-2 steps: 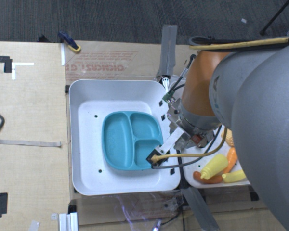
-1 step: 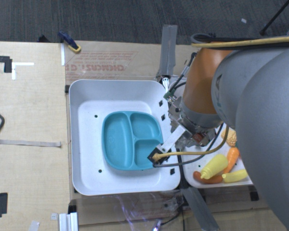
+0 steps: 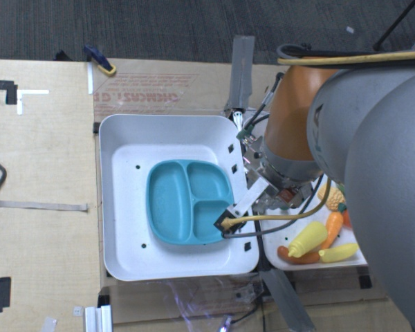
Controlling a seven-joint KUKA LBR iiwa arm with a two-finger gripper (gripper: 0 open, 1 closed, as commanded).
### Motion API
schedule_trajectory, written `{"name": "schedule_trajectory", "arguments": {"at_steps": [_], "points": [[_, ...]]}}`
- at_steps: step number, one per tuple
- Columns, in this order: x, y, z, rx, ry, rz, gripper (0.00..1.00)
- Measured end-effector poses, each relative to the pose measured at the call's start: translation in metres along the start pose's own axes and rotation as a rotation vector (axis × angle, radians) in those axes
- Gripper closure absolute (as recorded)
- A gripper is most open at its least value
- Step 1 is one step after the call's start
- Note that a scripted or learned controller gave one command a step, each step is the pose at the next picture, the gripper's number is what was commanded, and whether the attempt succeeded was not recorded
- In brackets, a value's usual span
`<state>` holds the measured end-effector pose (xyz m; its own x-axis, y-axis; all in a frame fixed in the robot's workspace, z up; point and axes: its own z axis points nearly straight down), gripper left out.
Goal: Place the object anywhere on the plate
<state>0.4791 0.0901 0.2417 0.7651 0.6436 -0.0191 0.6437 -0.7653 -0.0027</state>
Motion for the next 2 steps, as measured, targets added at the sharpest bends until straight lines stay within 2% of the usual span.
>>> {"name": "schedule_trajectory", "arguments": {"at_steps": [1,2], "points": [[0.070,-0.018,0.036,0.001,0.018,0.414,1.00],[0.061,0.003,0.112,0.003,0.014,0.503,1.00]]}}
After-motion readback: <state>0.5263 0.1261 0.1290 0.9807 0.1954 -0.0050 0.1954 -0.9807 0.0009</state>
